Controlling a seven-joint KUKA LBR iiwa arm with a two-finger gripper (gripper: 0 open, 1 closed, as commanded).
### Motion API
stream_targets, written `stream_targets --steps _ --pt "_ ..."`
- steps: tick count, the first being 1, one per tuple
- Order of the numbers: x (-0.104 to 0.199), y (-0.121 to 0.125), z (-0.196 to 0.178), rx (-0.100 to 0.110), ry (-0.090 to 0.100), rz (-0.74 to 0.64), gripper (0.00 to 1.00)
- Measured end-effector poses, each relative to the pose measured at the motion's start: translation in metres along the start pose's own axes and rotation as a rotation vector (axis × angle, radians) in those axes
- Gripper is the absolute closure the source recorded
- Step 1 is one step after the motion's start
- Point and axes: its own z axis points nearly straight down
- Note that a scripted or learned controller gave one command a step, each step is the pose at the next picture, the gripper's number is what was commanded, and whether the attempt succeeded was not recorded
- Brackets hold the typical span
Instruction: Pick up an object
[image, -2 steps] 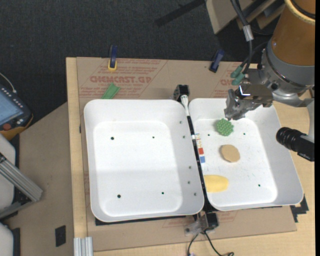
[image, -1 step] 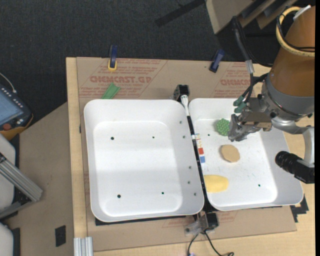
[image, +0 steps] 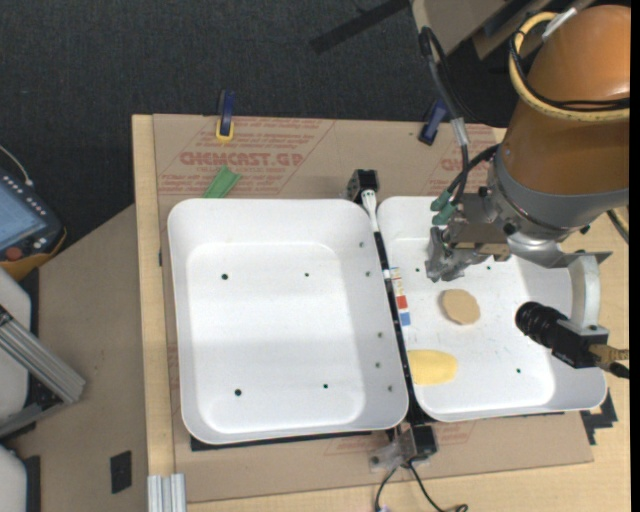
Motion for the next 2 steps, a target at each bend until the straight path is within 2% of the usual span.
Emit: stream_targets --steps 1,2 --pt "0.018 0.018 -0.095 -0.016 0.0 0.001 1.0" --pt "-0.061 -0.002 0.012 0.009 -0.002 0.013 1.0"
